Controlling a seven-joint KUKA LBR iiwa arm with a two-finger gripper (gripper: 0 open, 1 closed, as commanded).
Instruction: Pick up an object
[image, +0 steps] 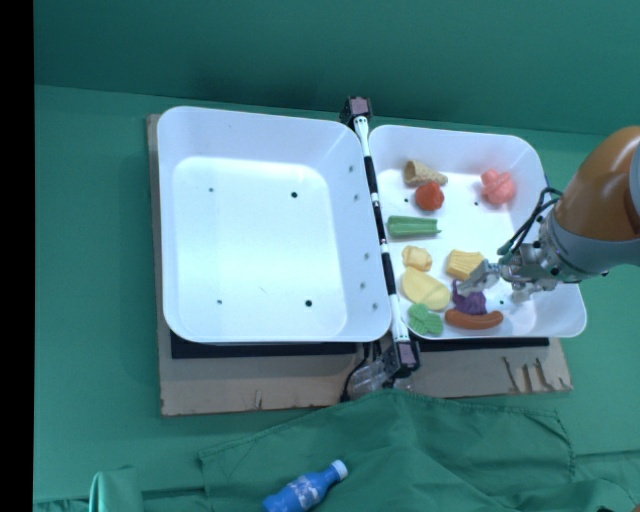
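Right of frame, camera view: grey arm (600, 215) with orange band reaching into right bin (520, 150) from the right edge, wrist low over the bin's lower right part.
Claw: claw (487, 275) pointing left, tip at the right edge of the toy cluster; open or shut, cannot tell, tip too small and blurred.
Nearest thing: purple toy (468, 300), just below and left of the claw tip, touching or nearly touching it; nothing seen gripped.
Close second: yellow ridged piece (462, 264), just left of the tip and slightly higher.
Decisive relation: likely target lying left and a little down-frame from the claw; purple toy lumpy, no clear long axis.
Below it: red sausage (474, 320), long axis left to right along the bin's lower rim, touching the purple toy.
Further left: pale yellow lump (426, 290), small yellow piece (417, 258), green leafy toy (425, 320), packed close together.
Upper part of right bin: green pod (412, 227) lying left to right, red tomato (430, 197), tan cone (423, 174), pink toy (497, 186), well apart from the claw.
Materials: smooth moulded plastic food toys, glossy; bins shallow, white, rounded corners.
Left bin: left bin (180, 150) with a few dark dots on its floor.
Counter: green cloth (90, 250) under a cardboard sheet (250, 385); blue bottle (305, 488) at lower frame.
Judgement: crowding likely to let a neighbour slip in or nudge the target.
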